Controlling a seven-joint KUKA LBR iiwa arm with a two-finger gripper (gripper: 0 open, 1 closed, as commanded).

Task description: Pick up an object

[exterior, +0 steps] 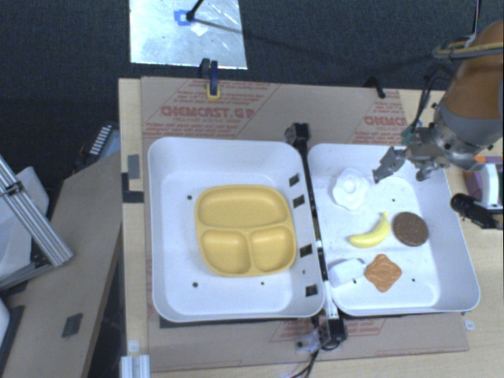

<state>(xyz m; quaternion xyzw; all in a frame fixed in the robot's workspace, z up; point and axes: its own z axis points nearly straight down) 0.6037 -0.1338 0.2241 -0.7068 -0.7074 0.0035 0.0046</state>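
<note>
The wide cardboard-topped bench (260, 105) carries two shallow white plastic bins side by side, their inner rims meeting down the middle. The left bin (169, 211) holds a yellow plastic tray (244, 231) with three compartments, sitting at its centre with bare white floor showing all round it, widest along the far edge and the left edge.

The grey arm with its orange band (476, 85) leans in over the far right corner of the right bin (453, 278). Its two-finger gripper (405, 166) hangs above the far edge of that bin with its dark fingers spread apart and nothing between them.

In the right bin, a white crumpled-looking lump (349, 189) lies near the far left part, just below and left of the gripper. A dark brown round biscuit (410, 228) sits toward the right side, and a small yellow banana (371, 233) curves just beside it on the left. An orange-brown flat cookie-like piece (383, 273) lies near the front edge, with a small white piece (344, 272) beside it at the front left corner. The front right corner is open floor.
</note>
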